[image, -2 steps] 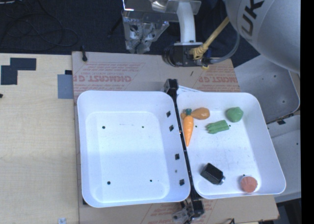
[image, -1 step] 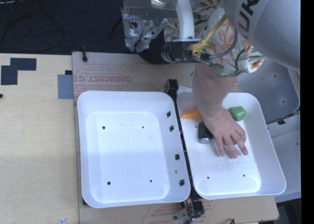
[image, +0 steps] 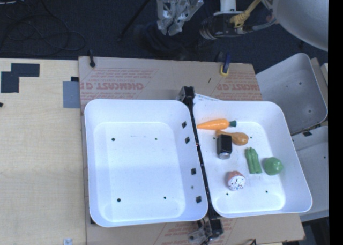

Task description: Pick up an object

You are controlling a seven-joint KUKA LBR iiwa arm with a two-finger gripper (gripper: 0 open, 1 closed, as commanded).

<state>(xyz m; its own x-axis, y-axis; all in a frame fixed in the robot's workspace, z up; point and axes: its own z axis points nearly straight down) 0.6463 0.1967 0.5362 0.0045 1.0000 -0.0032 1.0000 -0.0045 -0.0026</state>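
Gripper [image: 177,10]: high above the bench's far edge, holding nothing; I cannot tell its finger state.
Right bin [image: 292,185]: holds carrot [image: 215,124], black cylinder [image: 224,146], green pieces, small speckled ball [image: 236,180].
Objects: well apart from the gripper.

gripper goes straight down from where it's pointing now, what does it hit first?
Probably the cardboard sheet behind the left bin, not a bin. The gripper hangs high beyond the bins; depth is unclear from this slant.

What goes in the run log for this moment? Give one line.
pincer raised behind bins, nothing between fingers | right bin: carrot, black cylinder, green toys, others | pick not begun
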